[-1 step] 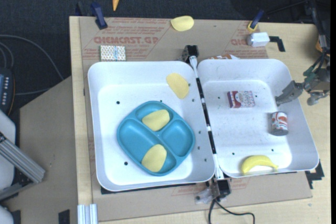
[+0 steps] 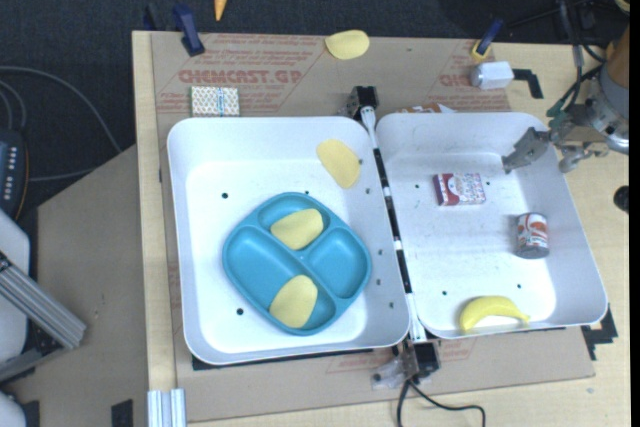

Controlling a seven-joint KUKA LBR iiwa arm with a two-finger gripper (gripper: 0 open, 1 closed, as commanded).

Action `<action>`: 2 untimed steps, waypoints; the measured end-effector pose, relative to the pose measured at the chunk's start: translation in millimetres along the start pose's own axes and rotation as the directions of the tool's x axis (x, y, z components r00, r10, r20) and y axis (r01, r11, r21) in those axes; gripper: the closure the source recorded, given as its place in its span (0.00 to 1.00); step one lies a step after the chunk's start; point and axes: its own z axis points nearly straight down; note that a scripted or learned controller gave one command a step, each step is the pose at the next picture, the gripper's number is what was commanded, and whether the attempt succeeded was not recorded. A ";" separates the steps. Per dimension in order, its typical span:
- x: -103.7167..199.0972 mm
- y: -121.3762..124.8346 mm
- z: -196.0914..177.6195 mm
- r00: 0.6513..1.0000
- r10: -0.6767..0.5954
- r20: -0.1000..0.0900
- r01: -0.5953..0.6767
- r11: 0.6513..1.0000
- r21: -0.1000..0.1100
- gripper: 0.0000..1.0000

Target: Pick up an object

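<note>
The gripper [image 2: 548, 149] hangs over the right bin's [image 2: 470, 300] far right corner, fingers spread and holding nothing, seemingly poised to drop on a target. Loose in that bin lie a red-and-white box [image 2: 459, 189], a can [image 2: 532, 235] and a banana [image 2: 492, 313], well apart, each open to a grasp. The left bin [image 2: 200, 175] holds a blue tray [image 2: 296, 261] bearing yellow pieces

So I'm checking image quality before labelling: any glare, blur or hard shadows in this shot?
Camera view: lighting is even and soft; the white bins are bright but keep detail; the banana and can cast only faint shadows; the gripper looks slightly soft at the right edge; small print on the red-and-white box is unreadable.
</note>
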 end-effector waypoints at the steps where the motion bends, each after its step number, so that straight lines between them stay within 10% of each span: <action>1: -23.9 -3.2 105.3 1.000 0.000 -0.003 0.000 1.000 0.002 0.00; 2: -21.7 -34.6 123.1 1.000 -0.002 -0.008 0.002 1.000 0.002 0.00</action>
